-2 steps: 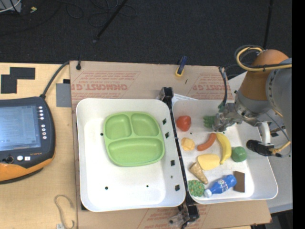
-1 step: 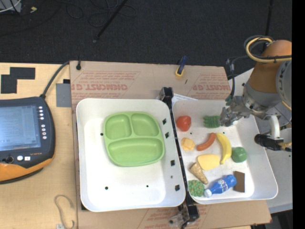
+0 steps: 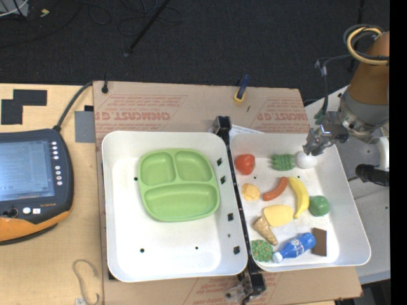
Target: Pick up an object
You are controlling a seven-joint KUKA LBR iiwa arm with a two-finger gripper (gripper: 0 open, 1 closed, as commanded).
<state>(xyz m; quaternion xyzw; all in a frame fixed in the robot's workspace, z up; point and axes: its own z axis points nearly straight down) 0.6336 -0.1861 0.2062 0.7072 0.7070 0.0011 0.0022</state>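
While the gripper (image 3: 316,143) hangs at the right bin's (image 3: 356,230) far-right corner, I can't tell its state at this size and angle. Nothing is visibly held.

Landmark: white ball (image 3: 306,160).
- Gripper: just above-right of the ball, tip close to it or touching; can't tell which.
- Green leafy piece (image 3: 283,162): just left of the ball.
- Tomato (image 3: 245,164): further left, near the divider (image 3: 232,189).
- Red pepper (image 3: 275,189): below-left of the ball.
- Banana (image 3: 299,196): below the ball, beside the pepper.
- Green round piece (image 3: 319,205): below the ball, touching the banana's right side.
- Yellow wedge (image 3: 278,216) and small yellow piece (image 3: 251,192): lower left.
- Cone (image 3: 266,230), blue bottle (image 3: 295,247), brown block (image 3: 319,242), green dotted piece (image 3: 261,251): well below, at the near end.
- Green tray (image 3: 179,185): well left of the ball, in the left bin (image 3: 121,234).

Step, as a judgement: approach or descent over a target, grasp not confirmed. The likely target is the ball, since it lies nearest the tip.

Next move calls for centring over the ball, dropping to bin floor level, closing, then lifting straight up. Risks: the ball is round and could roll off toward the leafy piece, and the bin wall sits close on the right.
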